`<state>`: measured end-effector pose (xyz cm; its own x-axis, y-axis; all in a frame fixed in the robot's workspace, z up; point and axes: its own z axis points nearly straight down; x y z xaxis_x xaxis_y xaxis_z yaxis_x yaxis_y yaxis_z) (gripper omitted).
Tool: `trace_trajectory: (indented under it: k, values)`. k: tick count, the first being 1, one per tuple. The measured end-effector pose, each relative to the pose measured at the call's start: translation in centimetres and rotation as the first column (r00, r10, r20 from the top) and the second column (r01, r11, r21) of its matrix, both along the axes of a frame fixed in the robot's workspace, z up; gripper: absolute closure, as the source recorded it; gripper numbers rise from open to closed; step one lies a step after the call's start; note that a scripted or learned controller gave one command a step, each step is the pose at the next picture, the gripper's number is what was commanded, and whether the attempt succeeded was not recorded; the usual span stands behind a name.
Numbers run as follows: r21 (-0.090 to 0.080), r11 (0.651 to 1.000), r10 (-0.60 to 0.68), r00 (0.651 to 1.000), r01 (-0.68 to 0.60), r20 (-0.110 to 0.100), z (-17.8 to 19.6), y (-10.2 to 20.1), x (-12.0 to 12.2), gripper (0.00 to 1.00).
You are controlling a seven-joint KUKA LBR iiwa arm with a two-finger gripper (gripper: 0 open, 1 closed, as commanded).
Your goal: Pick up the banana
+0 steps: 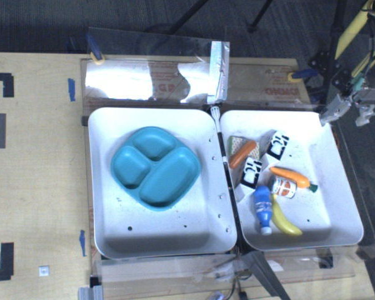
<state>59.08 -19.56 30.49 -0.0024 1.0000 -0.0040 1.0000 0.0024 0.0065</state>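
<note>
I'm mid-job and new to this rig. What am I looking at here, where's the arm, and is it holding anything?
One camera above the bench looks down at a slant on two white bins. The left bin holds a blue divided plate. The right bin holds the banana, beside a blue bottle, plus a carrot, a hot dog, a small can and black-and-white blocks. The arm's gripper sits at the right bin's far right corner, away from the banana, with nothing seen in it.
</note>
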Motion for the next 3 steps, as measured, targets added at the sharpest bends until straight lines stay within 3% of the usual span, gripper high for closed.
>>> trace_trajectory:
  k: [1,2,3]
  values:
    - [-0.002,1.0,0.0,1.0,0.0,0.004,1.1,-0.1,0.1,1.0]
    - [-0.002,1.0,0.0,1.0,0.0,0.004,1.1,-0.1,0.1,0.0]
    - [-0.005,1.0,0.0,1.0,0.0,0.009,2.1,-0.2,0.2,1.0]
